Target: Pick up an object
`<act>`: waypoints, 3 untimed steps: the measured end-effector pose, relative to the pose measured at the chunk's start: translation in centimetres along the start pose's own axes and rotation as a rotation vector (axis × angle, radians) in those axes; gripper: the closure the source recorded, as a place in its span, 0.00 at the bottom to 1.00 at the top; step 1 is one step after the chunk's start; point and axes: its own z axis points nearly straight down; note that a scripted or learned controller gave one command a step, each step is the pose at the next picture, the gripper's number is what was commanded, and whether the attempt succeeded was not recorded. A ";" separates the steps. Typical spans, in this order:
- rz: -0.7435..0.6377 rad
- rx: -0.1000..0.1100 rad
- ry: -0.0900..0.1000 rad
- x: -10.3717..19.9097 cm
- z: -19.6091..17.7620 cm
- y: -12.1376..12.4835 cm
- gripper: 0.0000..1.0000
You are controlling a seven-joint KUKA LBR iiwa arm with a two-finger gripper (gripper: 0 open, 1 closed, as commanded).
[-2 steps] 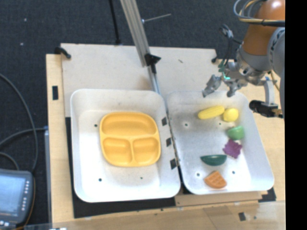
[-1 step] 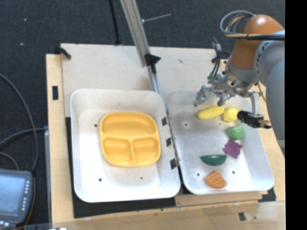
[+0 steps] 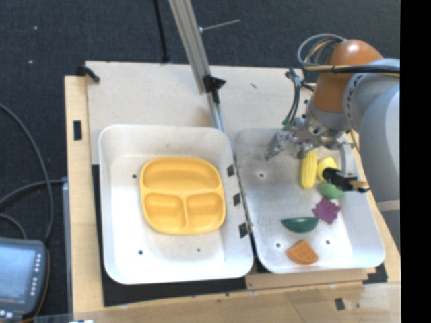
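Bench, pale board, carrying two shallow white bins side by side.

Left bin: we log one yellow divided plate, three compartments, lying flat near the bin's middle.

Right bin: we log five small toys, all toward the bin's right half. A yellow corn cob lies nearly upright in the picture at the upper right. Just beside it to the right is a yellow piece, and below that a green piece, touching or nearly so. A purple, ragged-edged toy sits just under the green one. A dark green, bowl-like piece lies left of and below the purple toy. An orange wedge lies nearest the bin's front edge.

Arm: grey, orange band, entering from the right. The gripper hangs over the right bin's upper part, just above the corn cob. We cannot tell how its fingers stand; nothing shows between them.
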 end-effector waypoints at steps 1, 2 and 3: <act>-0.003 -0.007 -0.004 -0.1 -1.5 0.2 1.00; 0.005 -0.010 0.000 -0.2 -7.2 -0.7 1.00; 0.005 -0.010 -0.002 -1.2 -13.0 -1.0 1.00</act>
